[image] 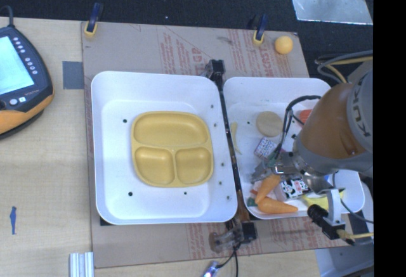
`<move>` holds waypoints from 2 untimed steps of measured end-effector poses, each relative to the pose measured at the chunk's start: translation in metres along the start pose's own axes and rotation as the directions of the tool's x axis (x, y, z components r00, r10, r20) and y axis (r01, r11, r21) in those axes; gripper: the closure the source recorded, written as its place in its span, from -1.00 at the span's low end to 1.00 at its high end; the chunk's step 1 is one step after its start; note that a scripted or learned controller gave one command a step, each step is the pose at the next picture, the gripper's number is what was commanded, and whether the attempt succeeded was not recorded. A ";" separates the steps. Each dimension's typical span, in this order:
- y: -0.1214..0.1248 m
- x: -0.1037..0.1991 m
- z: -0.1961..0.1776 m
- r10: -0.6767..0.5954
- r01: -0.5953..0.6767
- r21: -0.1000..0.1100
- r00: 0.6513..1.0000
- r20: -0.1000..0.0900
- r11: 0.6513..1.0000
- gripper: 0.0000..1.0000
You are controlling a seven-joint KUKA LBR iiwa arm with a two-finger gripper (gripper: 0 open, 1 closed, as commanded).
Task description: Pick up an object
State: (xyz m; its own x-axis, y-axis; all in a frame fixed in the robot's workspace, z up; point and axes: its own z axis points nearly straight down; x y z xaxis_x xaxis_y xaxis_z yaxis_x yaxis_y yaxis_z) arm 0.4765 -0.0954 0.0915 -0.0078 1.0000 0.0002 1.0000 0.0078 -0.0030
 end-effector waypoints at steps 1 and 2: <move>0.001 -0.001 -0.010 -0.006 0.006 0.001 1.000 0.000 1.000 1.00; 0.048 0.048 -0.101 0.003 -0.003 -0.001 1.000 -0.001 1.000 1.00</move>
